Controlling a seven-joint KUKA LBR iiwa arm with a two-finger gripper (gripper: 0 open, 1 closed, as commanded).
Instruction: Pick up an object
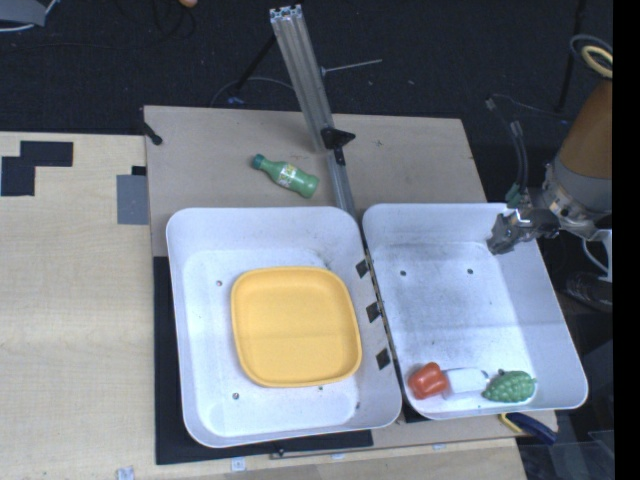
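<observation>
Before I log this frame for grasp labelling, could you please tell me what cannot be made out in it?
- Pincer, camera view: small and dark at the right bin's far right rim; its opening is unreadable.
- Arm: cut off by the right edge.
- White object between the red pepper and green grapes: blends into the bin, identity unclear.
- Green bottle: label too small to read.
- Yellow plate: hides the left bin's floor beneath it.

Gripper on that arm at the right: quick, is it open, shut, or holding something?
Gripper: cannot be told from this view; it is too small and dark. It sits over the far right edge of the right bin, with nothing visible in it.
</observation>
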